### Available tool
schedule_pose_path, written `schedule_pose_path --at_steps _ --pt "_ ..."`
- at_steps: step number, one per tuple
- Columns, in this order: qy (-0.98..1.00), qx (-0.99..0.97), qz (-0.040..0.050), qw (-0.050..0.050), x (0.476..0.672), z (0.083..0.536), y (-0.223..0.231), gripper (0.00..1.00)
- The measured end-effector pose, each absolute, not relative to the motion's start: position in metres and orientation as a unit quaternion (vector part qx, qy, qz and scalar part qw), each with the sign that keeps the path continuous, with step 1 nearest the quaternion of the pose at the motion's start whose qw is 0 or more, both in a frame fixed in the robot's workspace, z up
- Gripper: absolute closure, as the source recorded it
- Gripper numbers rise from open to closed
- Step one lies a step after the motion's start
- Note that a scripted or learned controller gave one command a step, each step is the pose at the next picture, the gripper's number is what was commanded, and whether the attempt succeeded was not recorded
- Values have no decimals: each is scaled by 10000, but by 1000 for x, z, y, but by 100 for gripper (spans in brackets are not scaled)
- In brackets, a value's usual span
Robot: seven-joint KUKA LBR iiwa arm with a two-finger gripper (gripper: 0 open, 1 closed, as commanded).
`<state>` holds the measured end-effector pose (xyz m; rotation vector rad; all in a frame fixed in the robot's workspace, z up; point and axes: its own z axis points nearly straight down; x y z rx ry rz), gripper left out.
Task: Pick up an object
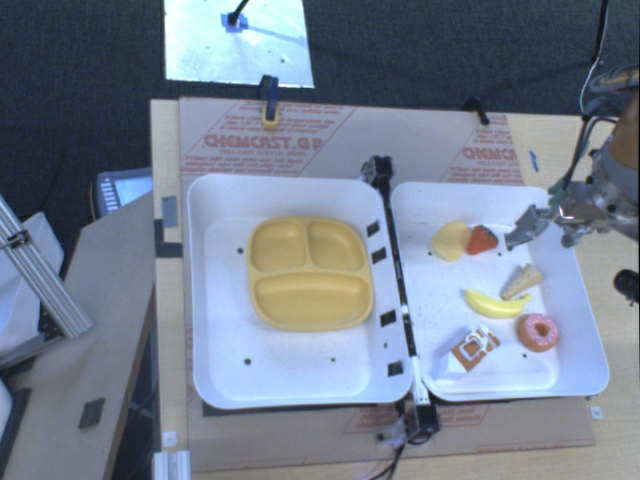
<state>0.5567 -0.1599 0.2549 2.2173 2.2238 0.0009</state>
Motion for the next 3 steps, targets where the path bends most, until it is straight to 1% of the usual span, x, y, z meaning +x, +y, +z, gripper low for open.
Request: schedule_pose_path --at_steps 1,3 --pt "7080 7062 0 1 564 211 -156 0" --pt "7074 7068 -4 -9 571 89 -146 0"
